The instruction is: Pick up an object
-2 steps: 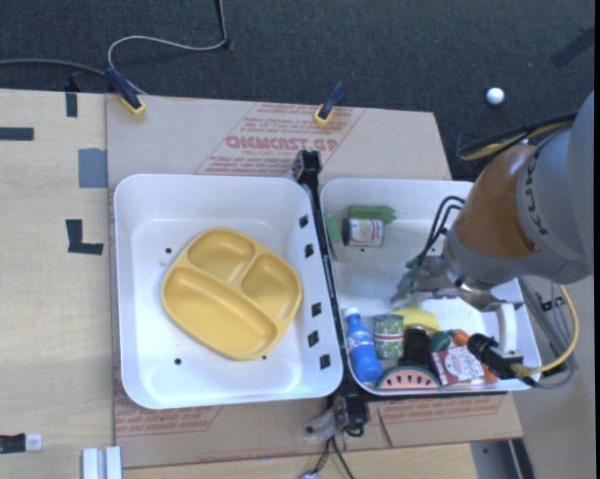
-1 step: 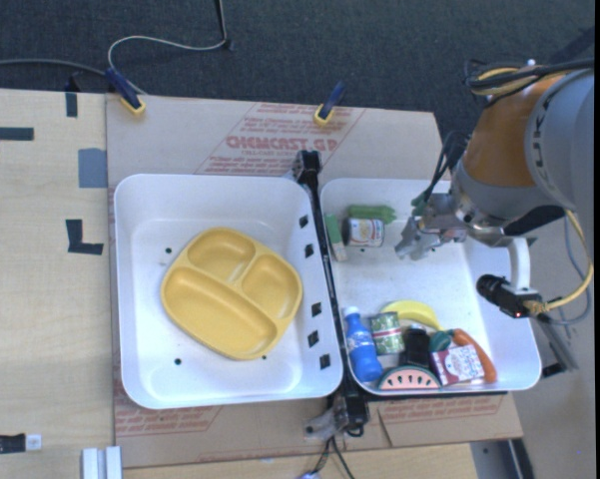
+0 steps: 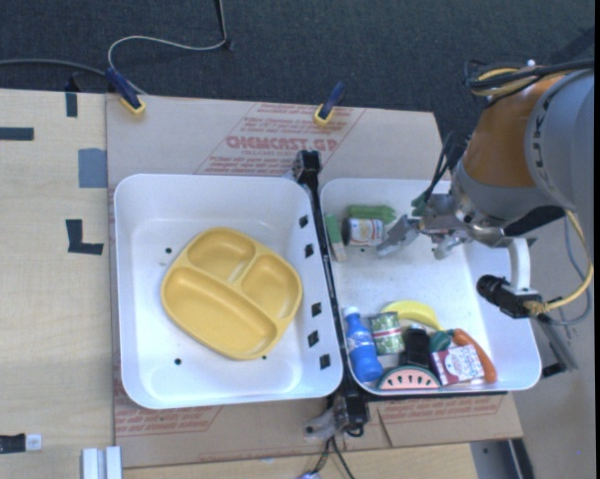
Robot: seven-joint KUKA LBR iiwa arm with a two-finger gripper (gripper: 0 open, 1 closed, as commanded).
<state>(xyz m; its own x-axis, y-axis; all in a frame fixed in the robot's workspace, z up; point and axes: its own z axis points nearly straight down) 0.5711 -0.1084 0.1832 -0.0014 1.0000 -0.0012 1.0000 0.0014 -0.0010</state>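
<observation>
- The arm [image 3: 539,138] reaches in from the right, over the right bin [image 3: 524,362].
- The claw [image 3: 419,233] hangs above the upper part of that bin, its two fingers spread apart, one toward the can and one further right; nothing sits between them.
- A small can [image 3: 363,231] with a white label lies on its side just left of the claw, close to the left finger; whether they touch is unclear.
- A green packet [image 3: 371,213] lies right behind the can, against the bin's upper left.
- The other items are bunched at the bin's near edge: a blue bottle [image 3: 360,345], a green can [image 3: 384,331], a banana [image 3: 414,313], a watermelon slice [image 3: 408,378], a red packet [image 3: 461,365] and a carrot [image 3: 476,353].
- The left bin [image 3: 140,297] holds a yellow divided plate [image 3: 232,291], lying flat and turned at an angle.
- Both bins rest on a cardboard sheet [image 3: 280,138] on the counter [image 3: 30,297], clipped by two yellow-and-blue clamps [image 3: 126,91] at its far edge.
</observation>
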